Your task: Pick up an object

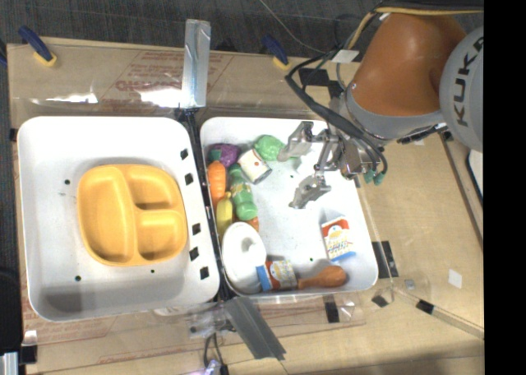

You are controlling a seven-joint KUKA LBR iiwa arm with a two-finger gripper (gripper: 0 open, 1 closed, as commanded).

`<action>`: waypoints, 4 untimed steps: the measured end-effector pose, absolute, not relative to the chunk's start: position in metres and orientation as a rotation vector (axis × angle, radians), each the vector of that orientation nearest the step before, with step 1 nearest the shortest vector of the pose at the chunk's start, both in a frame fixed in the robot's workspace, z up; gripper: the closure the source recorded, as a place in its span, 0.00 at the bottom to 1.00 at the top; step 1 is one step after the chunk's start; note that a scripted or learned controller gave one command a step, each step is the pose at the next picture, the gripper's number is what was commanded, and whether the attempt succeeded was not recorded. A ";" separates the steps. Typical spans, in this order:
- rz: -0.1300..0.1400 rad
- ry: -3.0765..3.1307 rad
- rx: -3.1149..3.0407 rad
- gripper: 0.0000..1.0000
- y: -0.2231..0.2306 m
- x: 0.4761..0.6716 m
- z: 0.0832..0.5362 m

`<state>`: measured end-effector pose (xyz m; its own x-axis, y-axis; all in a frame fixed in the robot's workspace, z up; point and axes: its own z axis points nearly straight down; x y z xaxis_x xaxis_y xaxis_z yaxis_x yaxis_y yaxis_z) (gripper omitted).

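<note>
My gripper (302,169) hangs over the upper middle of the right bin (362,225), fingers spread apart with nothing between them. One fingertip (296,143) is close to a green lettuce-like toy (268,149); the other (308,192) is above bare bin floor. Along the bin's left wall lie a purple toy (223,154), an orange carrot (215,181), a small white can (254,168), a green toy (242,197) and a yellow piece (223,213). A white cup (242,255), a small bottle (279,275), a brown sausage-like toy (329,276) and a milk carton (337,238) sit near the front.
The left bin (41,201) holds a yellow divided tray (131,213). Black cables (316,98) trail from the arm's wrist above the right bin's far rim. Blue clamps (37,44) hold the cardboard at the back edge.
</note>
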<state>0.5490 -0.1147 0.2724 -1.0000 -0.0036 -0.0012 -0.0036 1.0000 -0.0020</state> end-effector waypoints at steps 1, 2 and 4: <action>0.003 3.148 0.202 0.00 -0.164 0.524 0.137; 0.000 3.142 0.080 0.00 -0.205 0.622 0.097; -0.002 3.141 -0.083 0.00 -0.190 0.603 0.093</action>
